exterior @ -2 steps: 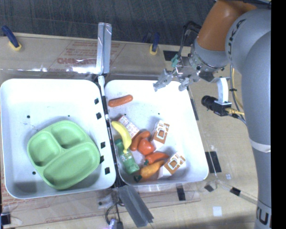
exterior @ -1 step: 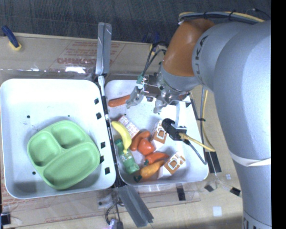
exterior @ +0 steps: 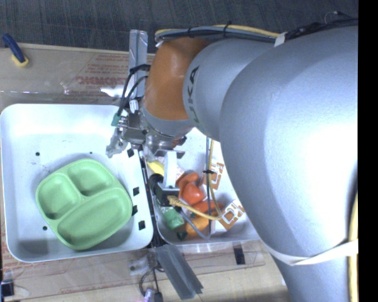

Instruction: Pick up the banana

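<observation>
Two white bins lie side by side. The end effector (exterior: 152,148) hangs over their shared wall; whether it is apart or together cannot be told. Close beside it, the banana (exterior: 155,167) lies in the right bin (exterior: 198,244), next to red and orange fruit (exterior: 192,194).

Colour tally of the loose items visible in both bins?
Green: 2 (divided plate, small green item)
Yellow: 1 (banana, partly hidden)
Red/orange: 2 (red piece, orange piece)
Orange-and-white: 1 (patterned piece)
Total: 6 visible. The arm hides part of the right bin, so there may be more.
</observation>
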`<state>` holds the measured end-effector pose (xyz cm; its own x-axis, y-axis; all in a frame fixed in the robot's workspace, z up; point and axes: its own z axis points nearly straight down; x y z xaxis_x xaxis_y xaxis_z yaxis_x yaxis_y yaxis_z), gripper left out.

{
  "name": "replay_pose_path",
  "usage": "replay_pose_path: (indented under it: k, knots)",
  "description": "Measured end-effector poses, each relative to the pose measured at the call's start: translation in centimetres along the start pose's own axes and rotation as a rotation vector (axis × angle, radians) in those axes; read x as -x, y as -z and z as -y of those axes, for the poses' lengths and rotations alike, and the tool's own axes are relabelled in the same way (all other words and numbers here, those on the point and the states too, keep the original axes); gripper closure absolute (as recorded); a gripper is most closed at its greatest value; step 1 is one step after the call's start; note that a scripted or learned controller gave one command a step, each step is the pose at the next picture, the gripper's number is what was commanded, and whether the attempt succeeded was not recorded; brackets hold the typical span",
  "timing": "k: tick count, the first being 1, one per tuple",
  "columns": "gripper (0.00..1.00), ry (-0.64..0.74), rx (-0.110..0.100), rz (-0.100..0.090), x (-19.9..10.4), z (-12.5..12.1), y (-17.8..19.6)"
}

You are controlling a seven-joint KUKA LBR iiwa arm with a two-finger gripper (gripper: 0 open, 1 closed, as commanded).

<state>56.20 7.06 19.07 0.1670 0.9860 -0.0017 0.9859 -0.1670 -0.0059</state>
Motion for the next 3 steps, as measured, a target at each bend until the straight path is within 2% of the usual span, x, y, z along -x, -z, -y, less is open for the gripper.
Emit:
replay_pose_path:
  k: [1,2,3]
  knots:
    - [0.0,-0.059,0.024,-0.011,-9.0,5.3,-8.7]
    - [0.0,0.298,0.004,-0.001,-10.2,10.4,-0.5]
    - [0.0,0.623,0.005,0.001,-12.1,-2.3,-5.0]
